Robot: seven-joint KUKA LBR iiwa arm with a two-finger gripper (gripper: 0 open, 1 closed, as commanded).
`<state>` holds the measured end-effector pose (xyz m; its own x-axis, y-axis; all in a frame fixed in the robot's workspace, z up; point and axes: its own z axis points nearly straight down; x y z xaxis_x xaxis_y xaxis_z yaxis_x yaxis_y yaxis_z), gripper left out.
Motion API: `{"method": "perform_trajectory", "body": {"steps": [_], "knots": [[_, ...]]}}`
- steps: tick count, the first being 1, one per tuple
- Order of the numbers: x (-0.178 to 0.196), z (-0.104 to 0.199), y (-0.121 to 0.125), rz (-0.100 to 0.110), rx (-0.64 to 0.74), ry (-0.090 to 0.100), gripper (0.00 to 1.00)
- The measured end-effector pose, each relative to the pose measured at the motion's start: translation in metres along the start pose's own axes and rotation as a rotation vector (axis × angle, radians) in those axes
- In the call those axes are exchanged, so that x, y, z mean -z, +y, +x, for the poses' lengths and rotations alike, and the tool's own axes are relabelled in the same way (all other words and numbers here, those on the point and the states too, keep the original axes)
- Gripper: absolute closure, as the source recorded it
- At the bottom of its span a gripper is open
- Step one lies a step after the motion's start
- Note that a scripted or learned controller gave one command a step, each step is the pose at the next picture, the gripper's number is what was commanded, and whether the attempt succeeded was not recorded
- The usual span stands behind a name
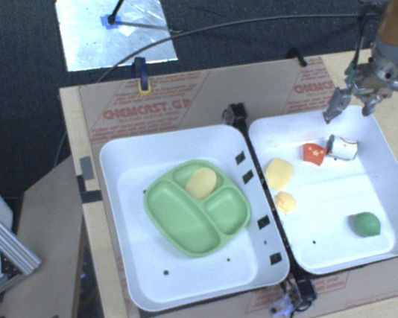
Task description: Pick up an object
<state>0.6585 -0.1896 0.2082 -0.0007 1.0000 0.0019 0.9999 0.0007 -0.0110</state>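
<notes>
My gripper (350, 106) hangs above the far right corner of the right bin (392, 182), open, with its two fingers spread and nothing between them. Just below it lie a red and white object (313, 153) and a white cylinder (343, 148). Two yellow pieces, a larger one (279, 173) and a smaller one (285, 201), rest near the bin's left wall. A green ball (365, 224) sits toward the near right corner.
The left bin (131, 203) holds a green divided plate (184, 228) with a yellow item (202, 182) in one compartment. Black clips run along the wall between the bins. A cardboard sheet (174, 102) lies under both bins.
</notes>
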Motion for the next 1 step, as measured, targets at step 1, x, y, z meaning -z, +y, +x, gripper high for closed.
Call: {"method": "perform_trajectory", "body": {"steps": [1], "knots": [[0.0093,0.0008,0.0026,-0.013,0.003,-0.003,0.0]]}}
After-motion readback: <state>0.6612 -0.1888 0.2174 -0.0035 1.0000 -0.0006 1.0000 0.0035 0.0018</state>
